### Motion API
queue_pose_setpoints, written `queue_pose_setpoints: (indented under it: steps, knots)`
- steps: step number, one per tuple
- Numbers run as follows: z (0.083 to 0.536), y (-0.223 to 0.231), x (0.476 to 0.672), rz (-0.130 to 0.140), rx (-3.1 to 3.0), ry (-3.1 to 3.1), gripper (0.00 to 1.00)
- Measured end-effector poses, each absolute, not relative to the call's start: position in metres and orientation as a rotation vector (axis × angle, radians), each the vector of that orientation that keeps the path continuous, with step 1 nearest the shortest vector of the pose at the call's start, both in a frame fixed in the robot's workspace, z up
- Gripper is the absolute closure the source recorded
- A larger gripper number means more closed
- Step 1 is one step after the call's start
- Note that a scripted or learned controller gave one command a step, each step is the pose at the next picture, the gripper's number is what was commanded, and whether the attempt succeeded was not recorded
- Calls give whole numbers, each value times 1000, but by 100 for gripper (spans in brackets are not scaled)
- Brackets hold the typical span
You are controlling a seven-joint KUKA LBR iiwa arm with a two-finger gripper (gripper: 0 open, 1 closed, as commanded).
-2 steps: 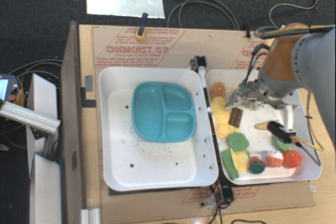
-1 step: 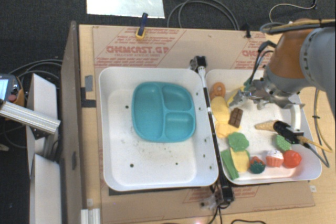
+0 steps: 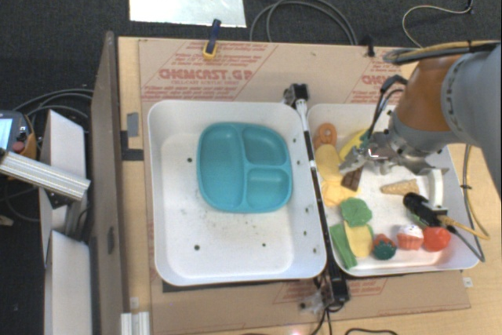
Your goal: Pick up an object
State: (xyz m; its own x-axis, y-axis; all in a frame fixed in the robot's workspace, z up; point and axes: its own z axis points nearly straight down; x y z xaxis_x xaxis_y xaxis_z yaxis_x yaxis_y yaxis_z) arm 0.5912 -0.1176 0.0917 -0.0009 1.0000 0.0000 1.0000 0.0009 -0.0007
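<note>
The hand (image 3: 354, 169) sits low in the right bin (image 3: 451, 263), right over the toy food (image 3: 357, 212). Honestly can't tell if it's gripping anything. Teal plate (image 3: 243, 167) sits in the left bin (image 3: 176, 247).

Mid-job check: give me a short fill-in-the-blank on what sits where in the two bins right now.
1. The teal plastic divided plate lies in the ____ bin.
2. The gripper hovers over the ____ bin.
3. The plate has ____ compartments.
4. The green broccoli toy lies in the ____ bin.

Missing words: left; right; three; right
</note>
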Motion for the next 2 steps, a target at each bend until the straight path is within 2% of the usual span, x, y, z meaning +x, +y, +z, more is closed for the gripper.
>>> queue_pose_setpoints:
  steps: [1,2]
  knots:
    - [85,-94,622,-5,-2217,-2231,0]
    - [85,-94,652,7,-2213,-2220,0]
